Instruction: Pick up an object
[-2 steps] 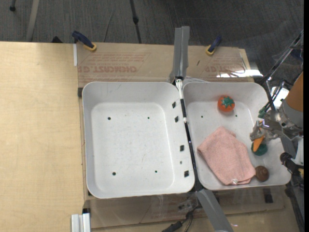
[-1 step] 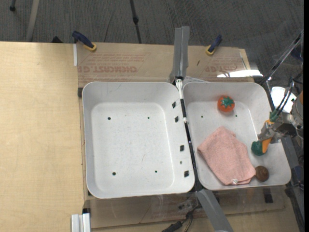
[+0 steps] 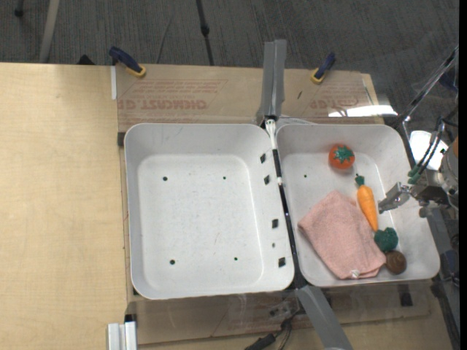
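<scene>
The right bin (image 3: 319, 141) holds several items. A red tomato toy (image 3: 341, 157) lies near its far side, and an orange carrot (image 3: 367, 206) lies below it. A pink cloth (image 3: 341, 235) is spread at the front. A small green broccoli piece (image 3: 386, 238) and a brown ball (image 3: 395, 262) sit at the front right corner. My gripper (image 3: 406, 203) hovers over the bin's right rim, just right of the carrot. It is open, with nothing between its fingers.
The left bin (image 3: 139, 217) adjoins the right one along a central divider (image 3: 279, 195). Cardboard (image 3: 190, 97) held by two clamps lies behind the bins. A wooden benchtop (image 3: 58, 195) extends to the left.
</scene>
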`<state>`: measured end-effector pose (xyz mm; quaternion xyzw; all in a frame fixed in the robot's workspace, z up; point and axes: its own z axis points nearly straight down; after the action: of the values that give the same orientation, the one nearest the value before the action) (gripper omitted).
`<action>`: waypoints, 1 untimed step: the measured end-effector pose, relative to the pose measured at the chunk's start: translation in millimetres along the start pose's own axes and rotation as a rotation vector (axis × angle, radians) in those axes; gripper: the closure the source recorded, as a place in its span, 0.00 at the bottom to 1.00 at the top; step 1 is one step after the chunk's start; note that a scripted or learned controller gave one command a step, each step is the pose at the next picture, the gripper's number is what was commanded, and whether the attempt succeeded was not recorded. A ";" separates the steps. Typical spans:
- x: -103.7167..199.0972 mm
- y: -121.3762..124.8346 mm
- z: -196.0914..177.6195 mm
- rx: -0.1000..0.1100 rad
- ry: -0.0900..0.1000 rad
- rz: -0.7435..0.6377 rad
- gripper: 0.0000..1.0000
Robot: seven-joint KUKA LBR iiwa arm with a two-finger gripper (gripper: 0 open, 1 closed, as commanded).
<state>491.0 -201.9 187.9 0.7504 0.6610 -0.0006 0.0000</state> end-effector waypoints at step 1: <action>13.3 57.3 96.4 0.000 0.001 -0.341 0.00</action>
<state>549.4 -196.0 91.4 0.6273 0.7788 -0.0001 -0.0002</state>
